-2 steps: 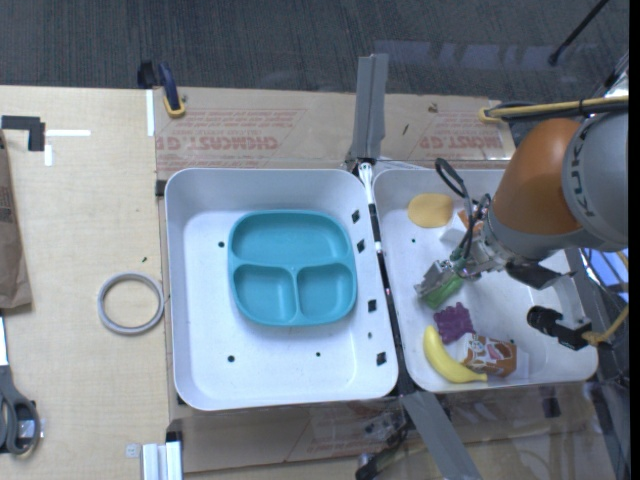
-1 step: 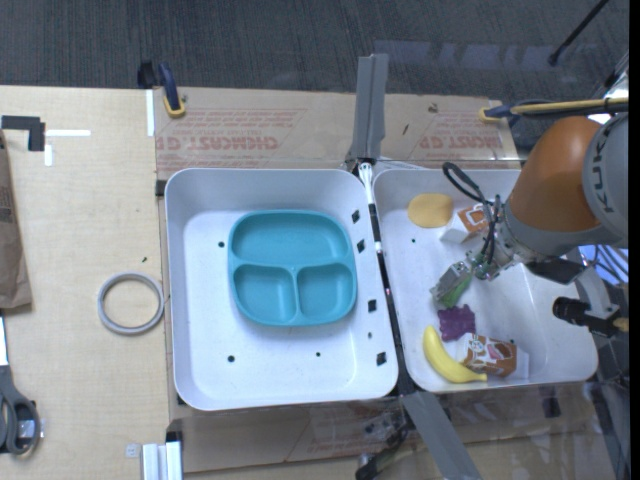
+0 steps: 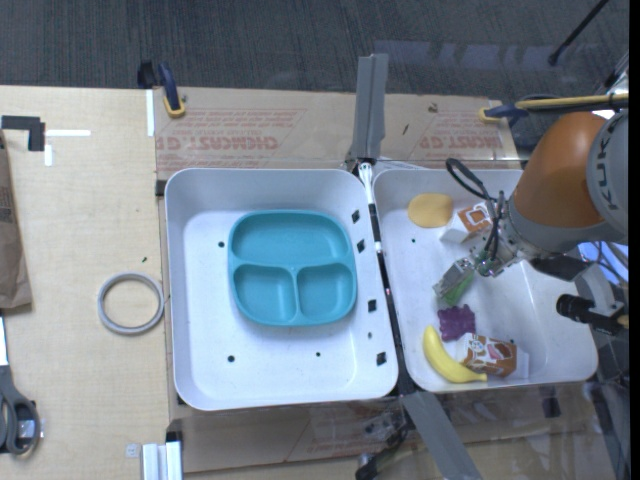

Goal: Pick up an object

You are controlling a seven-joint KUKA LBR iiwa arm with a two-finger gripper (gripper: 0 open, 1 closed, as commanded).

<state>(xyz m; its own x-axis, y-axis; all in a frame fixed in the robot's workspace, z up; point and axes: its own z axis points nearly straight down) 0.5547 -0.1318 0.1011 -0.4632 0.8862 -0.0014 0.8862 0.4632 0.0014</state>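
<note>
A pale wooden counter (image 3: 80,228) seen from above carries two shallow white plastic bins side by side. At the far left, about nine o'clock in the picture, a grey ring of tape (image 3: 131,302) lies flat on the counter, just outside the left bin (image 3: 190,368). That left bin holds a turquoise plastic plate with three compartments (image 3: 293,267), lying flat near the bin's middle.

The right bin (image 3: 400,268) holds several small things. At its twelve o'clock lies a flat round yellow disc (image 3: 431,209). Just to the disc's three o'clock sits a small orange and white packet (image 3: 474,218). Near the bin's middle lies a small green and grey object (image 3: 455,282), tilted; what it is cannot be told. Below it, towards six o'clock, is a purple bunch of toy grapes (image 3: 457,321), then a yellow toy banana (image 3: 444,357) curving along the bin's lower edge, with a brown and white wrapped packet (image 3: 495,354) touching the banana's right end.

The grey arm with its orange band (image 3: 560,183) reaches in from three o'clock, bending down over the right bin. Its gripper (image 3: 487,260) points down and to the left, hanging just beside the upper right end of the green and grey object. Whether they touch is unclear, and how far the gripper is open cannot be told from this angle.
</note>
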